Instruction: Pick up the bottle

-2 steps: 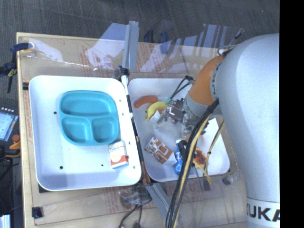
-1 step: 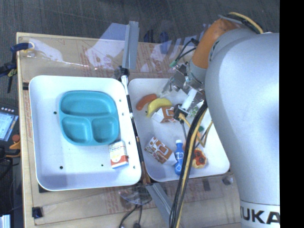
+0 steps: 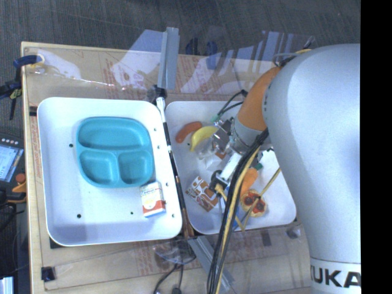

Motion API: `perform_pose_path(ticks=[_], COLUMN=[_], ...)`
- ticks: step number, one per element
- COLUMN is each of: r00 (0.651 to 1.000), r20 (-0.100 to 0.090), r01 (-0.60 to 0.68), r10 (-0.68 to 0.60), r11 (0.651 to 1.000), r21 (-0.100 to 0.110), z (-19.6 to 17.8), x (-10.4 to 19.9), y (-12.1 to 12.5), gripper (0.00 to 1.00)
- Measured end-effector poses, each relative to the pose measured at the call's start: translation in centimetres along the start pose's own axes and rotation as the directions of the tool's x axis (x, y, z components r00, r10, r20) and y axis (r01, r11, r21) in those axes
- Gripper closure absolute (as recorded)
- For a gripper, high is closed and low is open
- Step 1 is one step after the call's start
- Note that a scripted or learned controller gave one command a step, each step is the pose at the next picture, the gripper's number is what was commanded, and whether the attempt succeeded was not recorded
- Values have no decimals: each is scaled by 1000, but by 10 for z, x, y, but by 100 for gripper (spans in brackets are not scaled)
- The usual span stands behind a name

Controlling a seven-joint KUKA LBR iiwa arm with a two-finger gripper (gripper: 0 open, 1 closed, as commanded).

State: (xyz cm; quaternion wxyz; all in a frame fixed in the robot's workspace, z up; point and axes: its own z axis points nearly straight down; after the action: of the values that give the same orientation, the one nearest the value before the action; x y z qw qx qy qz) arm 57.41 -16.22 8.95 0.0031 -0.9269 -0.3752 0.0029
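Note:
My gripper (image 3: 218,144) is low in the right bin (image 3: 184,213), just right of a yellow banana (image 3: 202,137). A pale, translucent shape (image 3: 208,158) lies right under the gripper and could be the bottle, but the wrist covers most of it. The grey arm with its orange band (image 3: 254,103) reaches in from the right and hides the bin's right half.
In the right bin there are also a red-orange sausage-like toy (image 3: 187,130), a brown-and-white patterned packet (image 3: 202,192), an orange food toy (image 3: 252,202) and a thin stick (image 3: 264,188). The left bin (image 3: 55,213) holds a blue divided plate (image 3: 116,150) and a small orange-and-white carton (image 3: 153,199).

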Motion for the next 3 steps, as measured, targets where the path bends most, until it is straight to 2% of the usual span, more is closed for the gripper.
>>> perform_pose_path(ticks=[1,2,3], r00=[990,955,846], r20=[-2,0,-3], r01=[-141,-295,-534], r10=[141,295,534], r11=[990,955,846], r21=[-3,1,-1], z=[-62,0,-1], x=[37,-28,-68], y=[48,24,-71], gripper=[0,0,0])
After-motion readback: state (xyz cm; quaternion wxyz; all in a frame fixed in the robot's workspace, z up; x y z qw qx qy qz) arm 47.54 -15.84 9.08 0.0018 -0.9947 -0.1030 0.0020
